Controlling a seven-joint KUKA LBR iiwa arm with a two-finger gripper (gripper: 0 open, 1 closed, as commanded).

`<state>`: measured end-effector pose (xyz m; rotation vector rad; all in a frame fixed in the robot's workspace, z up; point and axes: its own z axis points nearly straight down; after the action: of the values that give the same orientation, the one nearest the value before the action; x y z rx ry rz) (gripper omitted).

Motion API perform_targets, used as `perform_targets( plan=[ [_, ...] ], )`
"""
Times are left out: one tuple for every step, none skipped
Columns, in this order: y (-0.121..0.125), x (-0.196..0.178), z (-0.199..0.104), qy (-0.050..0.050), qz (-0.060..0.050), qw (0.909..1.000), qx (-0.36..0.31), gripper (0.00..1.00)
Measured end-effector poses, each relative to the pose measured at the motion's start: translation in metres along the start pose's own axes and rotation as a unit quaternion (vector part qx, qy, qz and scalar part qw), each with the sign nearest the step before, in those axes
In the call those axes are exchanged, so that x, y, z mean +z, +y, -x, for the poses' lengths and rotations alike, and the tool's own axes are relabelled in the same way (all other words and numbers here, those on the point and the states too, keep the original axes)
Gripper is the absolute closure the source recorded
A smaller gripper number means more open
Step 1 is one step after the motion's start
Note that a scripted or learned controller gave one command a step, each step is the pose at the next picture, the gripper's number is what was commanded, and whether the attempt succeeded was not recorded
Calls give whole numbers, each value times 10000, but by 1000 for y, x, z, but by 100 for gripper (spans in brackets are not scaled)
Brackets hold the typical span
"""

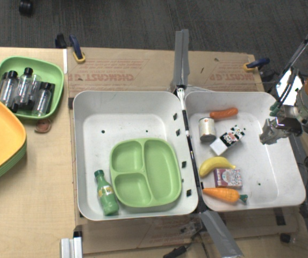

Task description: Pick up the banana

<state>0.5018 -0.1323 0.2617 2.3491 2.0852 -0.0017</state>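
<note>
A banana [215, 164] lies near the right bin's [283, 187] left edge. The hand [271, 132] hovers at its right edge; its grip cannot be made out.

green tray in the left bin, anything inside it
All three compartments of the green tray show bare green. A green bottle lies beside its left edge, outside it. The bin floor beneath the tray is covered.

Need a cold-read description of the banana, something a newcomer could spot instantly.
Look in the right white bin, along its left wall next to the divider. The banana lies there, just above a pink carton and a carrot. It is the only yellow, curved piece; the other long items are orange.
</note>
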Motion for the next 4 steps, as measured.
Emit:
perform_targets(
  plan=[
    [-3,7,22,4,-9,9986,-536,100],
    [-18,-16,47,-3,11,9640,-2661,100],
    [-16,33,67,8,-1,9221,-3870,100],
    [-14,-7,77,-5,13,8979,-4402,100]
  ],
)
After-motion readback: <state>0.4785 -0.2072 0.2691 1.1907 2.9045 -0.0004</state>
